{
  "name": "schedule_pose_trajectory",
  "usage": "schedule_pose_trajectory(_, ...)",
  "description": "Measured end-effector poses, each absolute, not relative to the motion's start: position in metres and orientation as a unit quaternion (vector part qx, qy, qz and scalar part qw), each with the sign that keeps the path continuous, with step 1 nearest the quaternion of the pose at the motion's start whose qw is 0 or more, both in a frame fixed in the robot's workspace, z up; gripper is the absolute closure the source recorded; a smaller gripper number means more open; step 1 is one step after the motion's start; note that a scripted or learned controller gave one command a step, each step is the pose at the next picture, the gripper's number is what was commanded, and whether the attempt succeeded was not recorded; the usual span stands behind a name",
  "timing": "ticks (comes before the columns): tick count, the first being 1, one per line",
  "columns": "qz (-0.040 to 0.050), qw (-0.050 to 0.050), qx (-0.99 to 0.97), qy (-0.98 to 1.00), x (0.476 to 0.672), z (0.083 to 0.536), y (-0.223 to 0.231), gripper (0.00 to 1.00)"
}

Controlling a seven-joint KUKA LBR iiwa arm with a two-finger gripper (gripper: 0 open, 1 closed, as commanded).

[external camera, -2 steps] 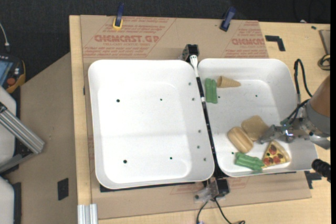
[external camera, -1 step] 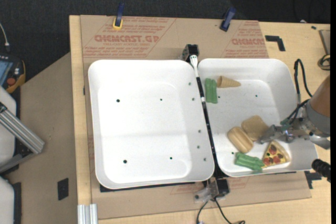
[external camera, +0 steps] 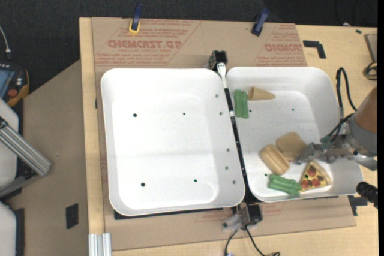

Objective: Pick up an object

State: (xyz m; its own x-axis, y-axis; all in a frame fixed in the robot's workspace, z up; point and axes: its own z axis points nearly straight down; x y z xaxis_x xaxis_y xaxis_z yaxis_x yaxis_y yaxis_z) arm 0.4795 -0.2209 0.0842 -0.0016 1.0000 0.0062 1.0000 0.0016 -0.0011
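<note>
Approaching is the step we judge in hand: the gripper (external camera: 312, 154) hangs low in the right bin (external camera: 327, 86), fingers parted, nothing between them, just above the flat pizza slice (external camera: 315, 177). Next move calls for descent and closure. Beside it lies a rounded tan bread roll (external camera: 274, 159).

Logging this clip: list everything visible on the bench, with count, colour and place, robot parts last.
white bins: 2, side by side; left bin, right bin
green block: 1, right bin, upper left by the divider
cone piece: 1, tan, right bin, top, beside the green block
bread pieces: 2, tan, right bin, lower middle
green vegetable: 1, right bin, front edge
pizza slice: 1, red and yellow, right bin, front right
clamps: 2, blue; top left, top right
cardboard sheet: 1, brown, under the bins
gripper: 1, grey, over the right bin near the pizza slice
</note>
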Motion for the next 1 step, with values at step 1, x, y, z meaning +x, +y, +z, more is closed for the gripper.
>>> schedule_pose_trajectory(1,-0.0018,0.003,-0.707,-0.708,0.4795,0.0842,-0.2209,0.00)
